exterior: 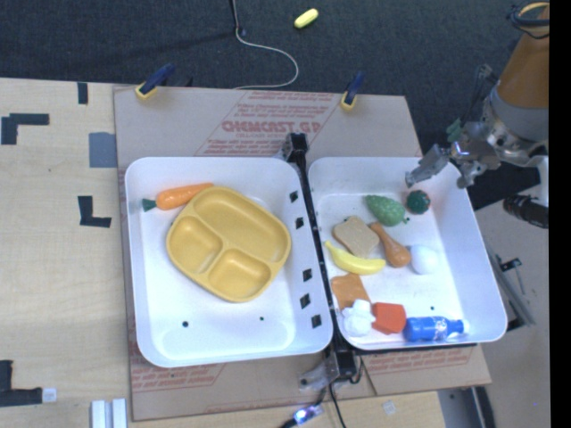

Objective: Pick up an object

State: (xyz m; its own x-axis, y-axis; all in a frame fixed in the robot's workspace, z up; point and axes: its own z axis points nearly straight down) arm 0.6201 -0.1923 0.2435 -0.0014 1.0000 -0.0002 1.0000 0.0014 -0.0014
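I see 2 white bins side by side on the bench. The left bin point(147, 239) holds a yellow tray point(228, 242) with 3 compartments, and a carrot point(178, 195) lies just beside the tray's upper left edge, its green end pointing left.

The right bin point(477, 266) carries the clutter. Near its top sit a green textured piece point(385, 209) and, just right of it, a small dark green ball point(417, 201). Below them lie a slice of bread point(356, 235), a drumstick point(391, 244) slanting down to the right, and a white egg point(426, 259) touching or nearly touching the drumstick's fat end. A banana point(354, 259) curves under the bread. Lower down are an orange block point(350, 287), a small white lump point(358, 316), a red block point(389, 316) and a blue bottle point(434, 328) lying on its side along the bottom wall.

The arm point(525, 74) comes in from the right, and the gripper point(443, 162) hangs over the upper right corner of the right bin — just above the dark green ball, with nothing seen between its fingers. I cannot tell whether the claw is apart or together from this angle.

A yellow object point(306, 18) lies on the dark floor beyond the bench — well apart from both bins.
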